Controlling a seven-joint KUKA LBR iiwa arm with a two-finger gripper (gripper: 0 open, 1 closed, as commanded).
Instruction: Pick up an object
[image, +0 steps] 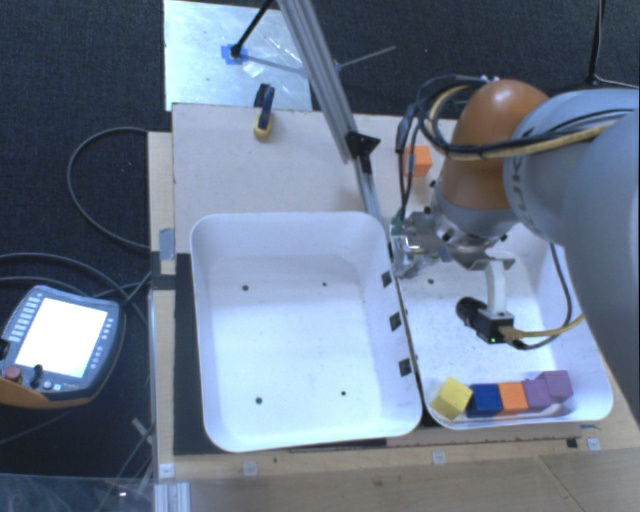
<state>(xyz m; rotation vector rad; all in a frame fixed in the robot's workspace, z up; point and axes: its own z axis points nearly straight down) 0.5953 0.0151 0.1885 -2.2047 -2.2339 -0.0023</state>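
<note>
Four small blocks lie in a row along the 6 o'clock wall of the right bin (585, 385), touching side by side: a yellow cube (452, 397), turned a little askew, then a blue block (487, 399), an orange block (513, 396) and a purple block (549, 388).

The gripper (408, 252) sits at the bin's 10 o'clock corner, beside the rim shared with the left bin (300, 320), well apart from the row at its 5 o'clock. Open or closed: cannot tell, as the wrist hides it.

A second orange block (421, 160) rests on the bench at 12 o'clock, outside the bins. A slanted metal pole (325, 85) crosses above. A teach pendant (55, 345) lies at 9 o'clock.
</note>
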